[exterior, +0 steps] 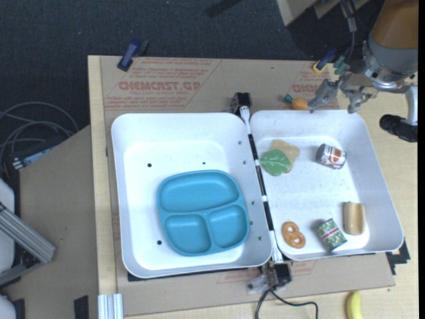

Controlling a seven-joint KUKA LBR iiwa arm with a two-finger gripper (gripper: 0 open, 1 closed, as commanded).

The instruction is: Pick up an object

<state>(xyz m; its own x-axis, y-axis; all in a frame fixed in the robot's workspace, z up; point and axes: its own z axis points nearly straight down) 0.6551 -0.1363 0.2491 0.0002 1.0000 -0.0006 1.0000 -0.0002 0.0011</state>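
Because the end effector (338,97) hangs with its fingers spread and nothing between them above the right bin's (375,161) twelve o'clock rim, I judge no pick is underway, the can (330,156) lying nearest, toward its six o'clock.

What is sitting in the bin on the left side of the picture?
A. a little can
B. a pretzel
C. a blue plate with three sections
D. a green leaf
C: the blue plate, split into three sections, lies in the left bin, while the pretzel, green leaf and can are all in the right bin.
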